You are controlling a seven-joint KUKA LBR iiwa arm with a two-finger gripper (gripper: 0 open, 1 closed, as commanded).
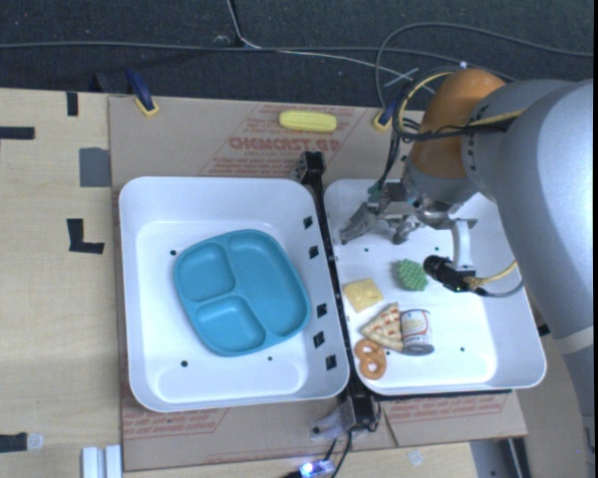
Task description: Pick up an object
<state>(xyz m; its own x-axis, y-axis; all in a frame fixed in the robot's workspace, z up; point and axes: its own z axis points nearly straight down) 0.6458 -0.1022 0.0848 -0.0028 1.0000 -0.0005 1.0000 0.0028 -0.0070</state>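
Observation:
My gripper [375, 233] hangs over the back left part of the right bin [498, 366], its two grey fingers [353, 227] spread open with only white bin floor between them. Just in front of it lie a green lumpy toy [412, 274], a pale yellow cheese wedge [363, 294], a pizza slice [384, 325], a small can [416, 331] on its side and a brown pretzel [371, 359]. The gripper touches none of them.
A blue divided plate [241, 292] fills the middle of the left bin [149, 217]. A yellow banana-like toy [307, 120] lies on the cardboard behind the bins. A black plug and cable [450, 271] hang beside the green toy. The arm's grey body covers the right bin's far right.

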